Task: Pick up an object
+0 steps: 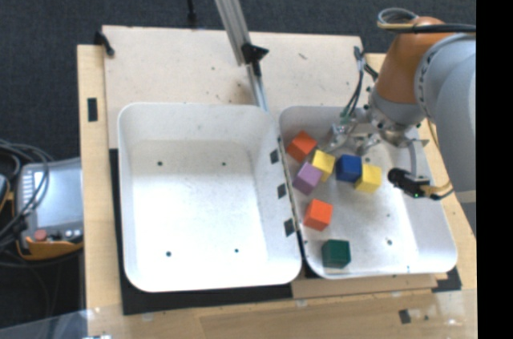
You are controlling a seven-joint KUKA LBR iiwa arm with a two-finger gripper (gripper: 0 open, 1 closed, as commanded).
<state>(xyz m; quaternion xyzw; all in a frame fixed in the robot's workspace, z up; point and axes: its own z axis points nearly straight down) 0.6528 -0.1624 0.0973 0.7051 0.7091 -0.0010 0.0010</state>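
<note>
One green block (337,252) nearest, two orange, two yellow, one purple, one blue; tool (356,139) grip unclear.

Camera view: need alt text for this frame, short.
A grey robot arm with an orange band reaches from the right, its gripper low over the right bin, just above a blue cube. Around it lie two yellow, two orange, a purple and a green cube. The left bin sits alongside.
</note>
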